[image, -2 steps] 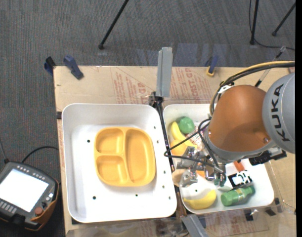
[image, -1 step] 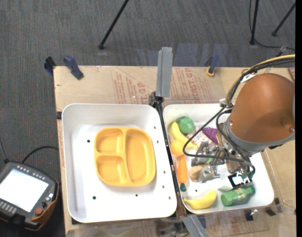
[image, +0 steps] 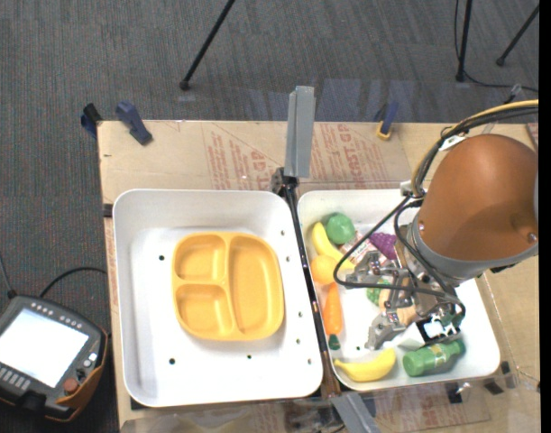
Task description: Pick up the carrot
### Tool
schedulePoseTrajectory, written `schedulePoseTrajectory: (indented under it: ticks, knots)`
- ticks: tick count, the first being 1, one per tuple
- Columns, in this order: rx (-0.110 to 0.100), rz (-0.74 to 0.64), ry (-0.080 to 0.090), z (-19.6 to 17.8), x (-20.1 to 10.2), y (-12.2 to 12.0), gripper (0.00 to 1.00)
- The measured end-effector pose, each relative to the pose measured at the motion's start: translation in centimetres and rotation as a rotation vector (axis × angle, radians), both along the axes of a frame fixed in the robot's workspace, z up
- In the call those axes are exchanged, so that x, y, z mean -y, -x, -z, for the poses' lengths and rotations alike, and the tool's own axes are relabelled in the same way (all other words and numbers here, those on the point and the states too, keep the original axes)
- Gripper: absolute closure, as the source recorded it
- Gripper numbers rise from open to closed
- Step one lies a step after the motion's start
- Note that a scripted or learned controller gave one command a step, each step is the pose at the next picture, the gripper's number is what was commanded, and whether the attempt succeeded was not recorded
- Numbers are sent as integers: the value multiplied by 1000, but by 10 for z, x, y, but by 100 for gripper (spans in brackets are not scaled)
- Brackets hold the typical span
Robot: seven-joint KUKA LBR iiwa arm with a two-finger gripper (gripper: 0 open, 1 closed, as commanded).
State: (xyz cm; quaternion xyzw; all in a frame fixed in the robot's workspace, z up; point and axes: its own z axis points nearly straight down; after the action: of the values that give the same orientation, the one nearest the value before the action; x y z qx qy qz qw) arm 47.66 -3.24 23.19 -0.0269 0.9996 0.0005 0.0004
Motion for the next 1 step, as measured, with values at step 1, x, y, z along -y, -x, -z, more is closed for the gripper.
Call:
schedulePoseTrajectory:
  ticks: [1]
  knots:
    - [-4,-171,-1,46,-25,-36,0]
